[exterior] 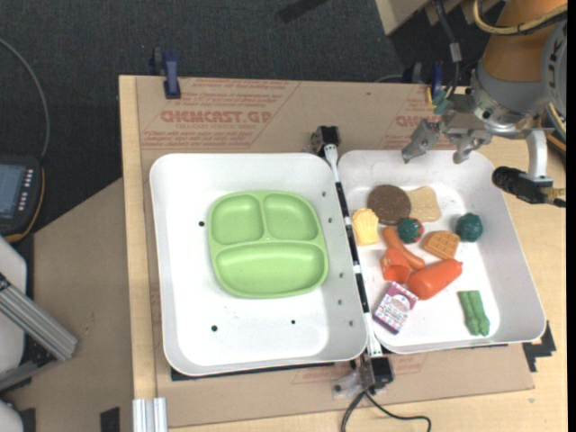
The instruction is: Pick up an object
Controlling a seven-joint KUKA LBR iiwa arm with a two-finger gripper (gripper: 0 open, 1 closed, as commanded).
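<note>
Green pickle (pixel 474 313) lying near-upright in frame, right bin (pixel 513 241); fingers (pixel 416 148) spread, holding nothing

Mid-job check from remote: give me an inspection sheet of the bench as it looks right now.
Surface: brown board bearing two shallow white bins, left bin and right bin, side by side.
Job's things: in the right bin, brown round patty, yellow piece, orange carrot-like piece, green pickle-like piece, dark green ball, purple-white packet.
Clutter: green three-compartment plate in the left bin.
Grippers: gripper open, over the right bin's far edge, holding nothing.
Cables: black cable at the near edge.
Surroundings: dark floor.
</note>
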